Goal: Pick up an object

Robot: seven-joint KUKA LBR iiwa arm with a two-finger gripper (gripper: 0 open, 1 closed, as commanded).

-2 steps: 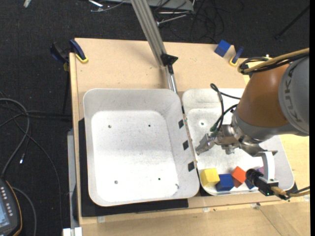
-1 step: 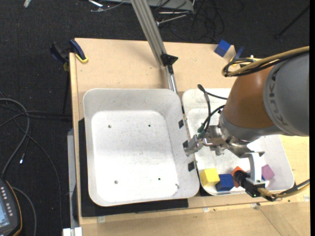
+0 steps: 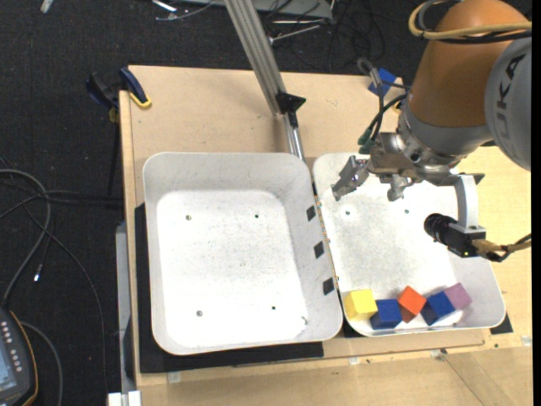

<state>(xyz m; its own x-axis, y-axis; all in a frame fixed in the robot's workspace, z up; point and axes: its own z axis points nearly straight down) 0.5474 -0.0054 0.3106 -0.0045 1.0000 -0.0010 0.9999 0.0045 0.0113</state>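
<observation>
Camera view: 2 bins (image 3: 169, 172), 5 blocks (image 3: 412, 303).

The arm (image 3: 473, 66) is cut off by the right edge and hides the right bin's (image 3: 380, 252) far right corner. Two dark blue blocks (image 3: 387, 313) sit partly behind the orange block (image 3: 412, 301). A device (image 3: 13, 366) at lower left is cropped.

Yellow (image 3: 360, 302), blue (image 3: 387, 313), orange (image 3: 412, 302), dark-blue (image 3: 439, 307) and purple (image 3: 457, 296) blocks cluster along the right bin's (image 3: 372, 235) near wall.
</observation>
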